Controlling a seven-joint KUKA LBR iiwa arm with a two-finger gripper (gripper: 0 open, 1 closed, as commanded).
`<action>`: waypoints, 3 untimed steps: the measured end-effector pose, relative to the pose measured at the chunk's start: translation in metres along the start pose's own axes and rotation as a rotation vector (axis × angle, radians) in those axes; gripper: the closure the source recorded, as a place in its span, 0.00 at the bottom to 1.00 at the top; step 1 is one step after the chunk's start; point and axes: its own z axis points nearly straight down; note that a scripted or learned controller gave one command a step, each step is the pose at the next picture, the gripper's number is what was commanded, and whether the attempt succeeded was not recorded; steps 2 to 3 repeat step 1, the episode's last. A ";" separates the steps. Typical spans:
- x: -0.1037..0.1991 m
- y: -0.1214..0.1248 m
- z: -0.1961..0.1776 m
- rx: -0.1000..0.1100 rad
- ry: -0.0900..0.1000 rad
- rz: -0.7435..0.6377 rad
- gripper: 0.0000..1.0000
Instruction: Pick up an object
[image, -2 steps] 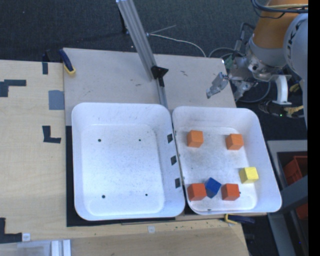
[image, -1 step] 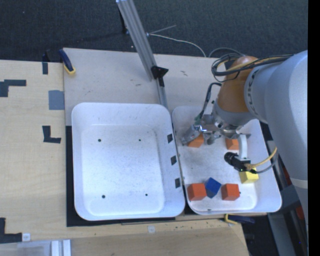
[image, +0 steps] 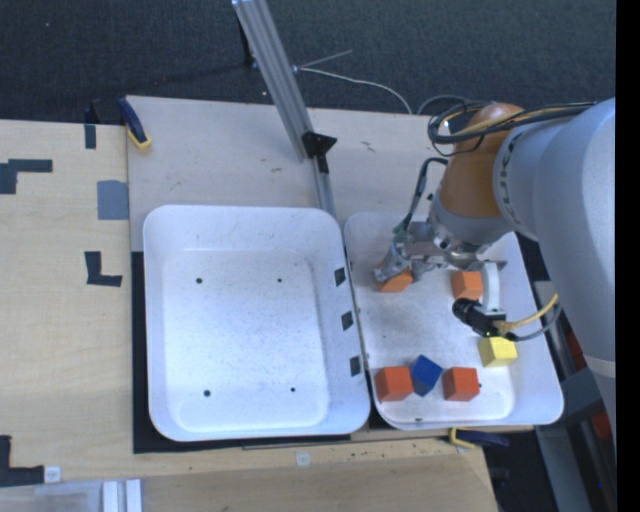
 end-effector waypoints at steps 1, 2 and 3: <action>0.072 0.044 -0.083 -0.013 0.001 -0.007 1.00; 0.072 0.044 -0.083 -0.013 0.001 -0.007 1.00; 0.072 0.044 -0.083 -0.013 0.001 -0.007 1.00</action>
